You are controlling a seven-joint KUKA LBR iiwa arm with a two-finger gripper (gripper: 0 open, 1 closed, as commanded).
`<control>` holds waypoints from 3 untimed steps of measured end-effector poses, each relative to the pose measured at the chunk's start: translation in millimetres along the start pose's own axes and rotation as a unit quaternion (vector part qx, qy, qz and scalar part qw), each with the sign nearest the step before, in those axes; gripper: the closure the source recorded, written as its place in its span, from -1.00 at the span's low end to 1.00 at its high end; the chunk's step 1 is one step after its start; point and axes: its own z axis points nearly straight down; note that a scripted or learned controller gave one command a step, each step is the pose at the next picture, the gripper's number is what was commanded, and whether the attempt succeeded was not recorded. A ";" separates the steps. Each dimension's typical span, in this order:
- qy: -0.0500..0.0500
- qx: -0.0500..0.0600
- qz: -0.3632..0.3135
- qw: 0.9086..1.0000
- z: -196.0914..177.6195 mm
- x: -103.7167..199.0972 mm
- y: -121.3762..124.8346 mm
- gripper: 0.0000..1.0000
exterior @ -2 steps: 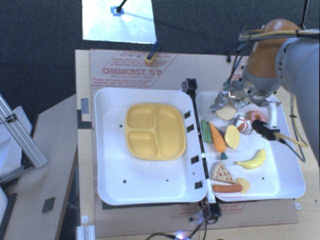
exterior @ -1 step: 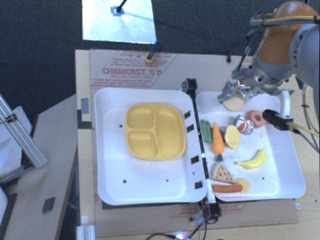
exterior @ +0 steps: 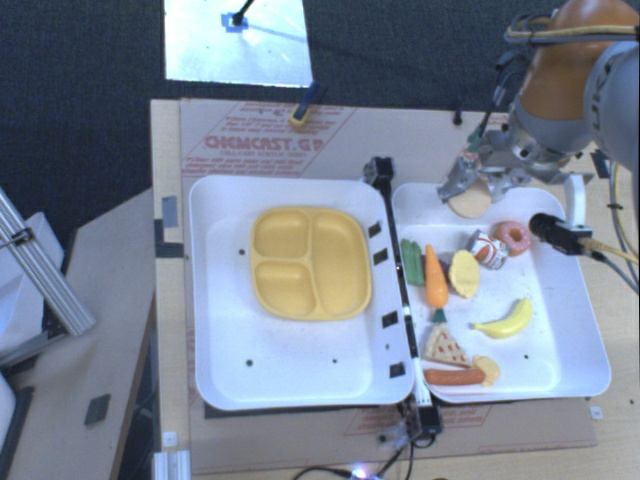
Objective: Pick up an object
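Where the right bin (exterior: 575,368) comes nearest you, a sausage (exterior: 452,376) lies along its front edge with a pizza slice (exterior: 446,347) just behind it and a small yellow piece (exterior: 487,370) touching the sausage's right end. Behind those you get a banana (exterior: 506,320), then a carrot (exterior: 436,277) with a green pod (exterior: 413,262) on its left and a yellow potato-like lump (exterior: 464,273) on its right. Further back: a small can (exterior: 487,250) touching a pink donut (exterior: 514,236). At the far rim, the gripper (exterior: 466,181) sits right over a tan round cookie (exterior: 470,203); you can't tell its opening or whether it has hold of the cookie. In the left bin (exterior: 220,368) you only have a yellow divided plate (exterior: 305,263), well apart from the arm. Beyond both bins lies a shiny metal sheet (exterior: 235,28).
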 end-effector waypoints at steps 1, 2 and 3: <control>-0.001 0.002 0.002 1.000 10.8 -1.3 -25.7 1.00; 0.000 0.000 0.000 1.000 2.8 8.9 -14.0 1.00; -0.001 0.001 0.001 1.000 9.4 6.7 -19.1 1.00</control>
